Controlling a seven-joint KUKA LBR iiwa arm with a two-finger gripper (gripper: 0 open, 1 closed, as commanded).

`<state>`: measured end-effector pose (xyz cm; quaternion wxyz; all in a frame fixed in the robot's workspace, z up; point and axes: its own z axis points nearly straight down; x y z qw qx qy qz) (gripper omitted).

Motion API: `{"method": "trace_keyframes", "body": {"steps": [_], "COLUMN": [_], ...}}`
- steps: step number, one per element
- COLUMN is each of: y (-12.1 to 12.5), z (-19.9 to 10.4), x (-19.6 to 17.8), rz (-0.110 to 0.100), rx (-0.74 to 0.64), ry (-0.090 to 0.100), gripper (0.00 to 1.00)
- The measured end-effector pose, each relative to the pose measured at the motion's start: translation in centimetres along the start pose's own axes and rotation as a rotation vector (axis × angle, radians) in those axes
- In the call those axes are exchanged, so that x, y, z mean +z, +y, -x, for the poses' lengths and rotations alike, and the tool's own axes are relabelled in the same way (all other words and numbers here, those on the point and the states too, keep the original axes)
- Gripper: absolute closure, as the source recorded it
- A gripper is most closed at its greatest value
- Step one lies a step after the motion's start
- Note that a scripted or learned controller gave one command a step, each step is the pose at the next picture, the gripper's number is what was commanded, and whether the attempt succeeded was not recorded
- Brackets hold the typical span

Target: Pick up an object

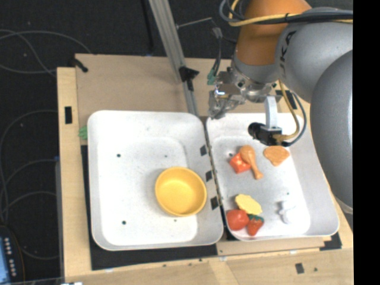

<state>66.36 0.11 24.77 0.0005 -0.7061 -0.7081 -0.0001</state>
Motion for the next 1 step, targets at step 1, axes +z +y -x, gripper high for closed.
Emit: {"method": "trace_keyframes", "body": {"steps": [1], "y": [0.25], "z": [-4.97], "x": [-0.79], "rz": [0.002], "rx": [-0.005], "ry": [0.002], "gripper": [1.00]}}
